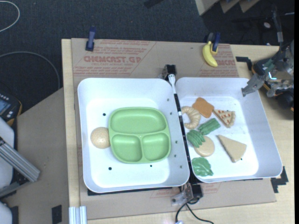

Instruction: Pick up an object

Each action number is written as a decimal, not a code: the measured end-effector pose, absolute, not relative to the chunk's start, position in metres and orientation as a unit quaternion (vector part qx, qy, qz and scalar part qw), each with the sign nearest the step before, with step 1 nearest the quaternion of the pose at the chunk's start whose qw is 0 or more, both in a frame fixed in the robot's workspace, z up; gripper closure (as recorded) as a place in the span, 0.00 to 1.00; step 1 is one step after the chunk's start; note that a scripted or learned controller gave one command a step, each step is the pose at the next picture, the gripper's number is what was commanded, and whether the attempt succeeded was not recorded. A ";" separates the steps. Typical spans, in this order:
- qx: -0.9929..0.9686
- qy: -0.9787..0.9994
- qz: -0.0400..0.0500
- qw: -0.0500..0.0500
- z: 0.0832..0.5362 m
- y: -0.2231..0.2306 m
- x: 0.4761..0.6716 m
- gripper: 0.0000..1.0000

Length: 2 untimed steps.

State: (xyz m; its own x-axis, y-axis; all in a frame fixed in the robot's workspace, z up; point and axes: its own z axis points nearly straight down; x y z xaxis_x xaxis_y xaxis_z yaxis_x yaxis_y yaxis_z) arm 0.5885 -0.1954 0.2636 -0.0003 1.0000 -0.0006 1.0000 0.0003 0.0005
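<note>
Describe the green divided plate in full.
The green divided plate is a pale green, matte, plastic-looking tray with rounded corners and three compartments: one wide along its far side, two smaller along its near side. It lies flat in the left bin, slightly rotated. A tan round piece touches its left edge.

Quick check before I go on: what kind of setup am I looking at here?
Likely a robot lab grasping bench: two white bins clamped side by side on a board, toy food such as a plastic banana and pizza slice, and loose cables on dark carpet.
</note>
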 end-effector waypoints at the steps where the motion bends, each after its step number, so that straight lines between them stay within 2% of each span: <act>1: 0.708 0.707 -0.002 -0.006 0.077 -0.174 0.546 0.00; 2: 0.708 0.706 -0.001 -0.002 0.085 -0.186 0.510 0.00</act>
